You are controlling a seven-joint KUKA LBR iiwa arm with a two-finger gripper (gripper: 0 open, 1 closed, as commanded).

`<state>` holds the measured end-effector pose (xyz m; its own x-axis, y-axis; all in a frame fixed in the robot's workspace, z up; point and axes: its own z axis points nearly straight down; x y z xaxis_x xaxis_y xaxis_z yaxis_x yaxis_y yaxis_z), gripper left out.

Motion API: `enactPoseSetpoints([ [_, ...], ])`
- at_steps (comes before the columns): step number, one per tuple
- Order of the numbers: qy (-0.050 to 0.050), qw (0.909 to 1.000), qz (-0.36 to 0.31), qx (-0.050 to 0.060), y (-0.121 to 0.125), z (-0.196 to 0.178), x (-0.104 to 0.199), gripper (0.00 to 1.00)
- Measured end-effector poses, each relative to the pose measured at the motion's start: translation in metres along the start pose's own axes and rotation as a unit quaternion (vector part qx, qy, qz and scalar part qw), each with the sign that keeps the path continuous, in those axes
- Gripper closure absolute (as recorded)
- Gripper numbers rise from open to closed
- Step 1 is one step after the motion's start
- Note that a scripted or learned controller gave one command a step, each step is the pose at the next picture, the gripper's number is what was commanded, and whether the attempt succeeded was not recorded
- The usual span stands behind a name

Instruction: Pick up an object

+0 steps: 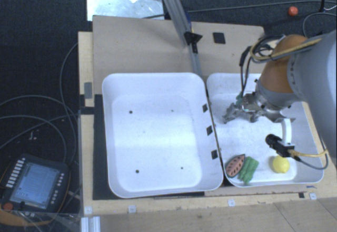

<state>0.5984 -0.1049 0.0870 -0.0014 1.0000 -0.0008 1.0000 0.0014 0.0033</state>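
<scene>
Setting: a tan bench on dark carpet, with two shallow white bins side by side on it.
Pincer: the gripper hangs low over the right bin, near that bin's left wall and about midway along it. Its grey metal fingers point toward the left of the view. Whether they are apart or together cannot be told at this slant, and nothing can be seen between them.
Arm: the grey arm comes in from the right, with the orange band just above the wrist. Black and yellow cables loop around the wrist.
Black fitting: a small black part on a white bracket sits just below the wrist, with a yellow cable running off to the right.
Yellow object: a small rounded yellow piece lies near the right bin's front right corner, well apart from the fingers.
Green object: a green bumpy piece lies at the front of the right bin.
Brown object: a reddish-brown oval piece lies touching the green one on its left, close to the front left corner.
Left bin: the left bin shows its white floor with a few small dark dots.
Pole: a grey metal pole slants down to the bench behind the bins.
Floor: a handheld control pendant with a lit screen lies on the carpet at lower left, among black cables.
</scene>
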Motion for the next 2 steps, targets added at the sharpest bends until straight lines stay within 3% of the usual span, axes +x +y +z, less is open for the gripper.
enactPoseSetpoints([
  [1, 0.000, 1.0000, 0.001, 0.001, -0.040, 0.000, 0.000, 0.00],
  [2, 0.000, 1.0000, 0.001, 0.001, -0.105, -0.001, -0.004, 0.00],
])
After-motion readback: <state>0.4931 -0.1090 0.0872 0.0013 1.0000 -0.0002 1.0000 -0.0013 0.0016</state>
